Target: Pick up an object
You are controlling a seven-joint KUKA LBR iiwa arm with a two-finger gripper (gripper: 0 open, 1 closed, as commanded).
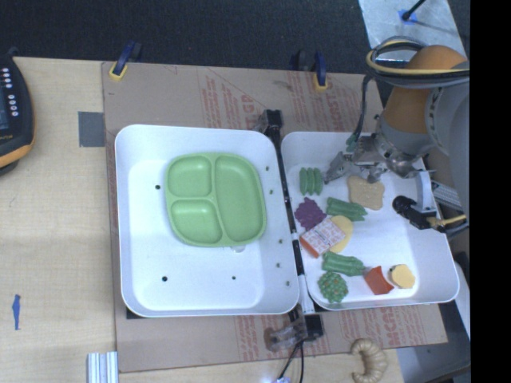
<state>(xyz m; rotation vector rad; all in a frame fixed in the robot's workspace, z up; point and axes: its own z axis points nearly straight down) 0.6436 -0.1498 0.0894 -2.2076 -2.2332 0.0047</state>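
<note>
We saw gripper (361,164) spread open, gripping nothing | above tan toast piece (366,192) | right bin (435,282), near its far edge

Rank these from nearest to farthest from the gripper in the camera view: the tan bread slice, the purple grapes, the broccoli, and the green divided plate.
From the gripper:
1. Tan bread slice, just below it in the right bin.
2. Purple grapes, toward the bin's left wall.
3. Broccoli, near the bin's front edge.
4. Green divided plate, in the left bin.

Green divided plate (215,199) in left bin (140,286); toy foods in right bin (435,282).
</note>
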